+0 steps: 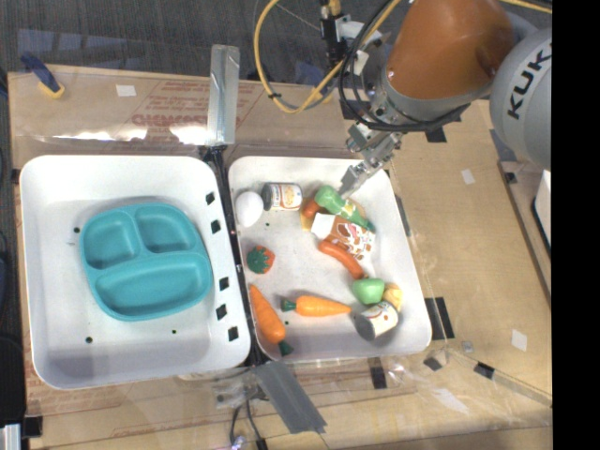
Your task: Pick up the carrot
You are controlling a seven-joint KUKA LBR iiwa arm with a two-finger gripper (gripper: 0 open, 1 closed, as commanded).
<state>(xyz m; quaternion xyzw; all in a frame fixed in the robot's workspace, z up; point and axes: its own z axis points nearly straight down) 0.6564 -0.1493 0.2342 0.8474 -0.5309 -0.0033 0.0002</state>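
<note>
My fingers (pixel 354 180) at right bin (pixel 405 251) twelve o'clock, grip state unclear; carrot (pixel 319 305) at six o'clock.

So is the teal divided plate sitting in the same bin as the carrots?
No: the teal plate lies in the left bin, while the carrot and the other toy food lie in the right bin.

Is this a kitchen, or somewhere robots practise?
Probably a robot practice bench, not a kitchen. A robot arm with loose yellow cables reaches over two white bins taped to cardboard. The food, like the carrot, looks like toys.
</note>
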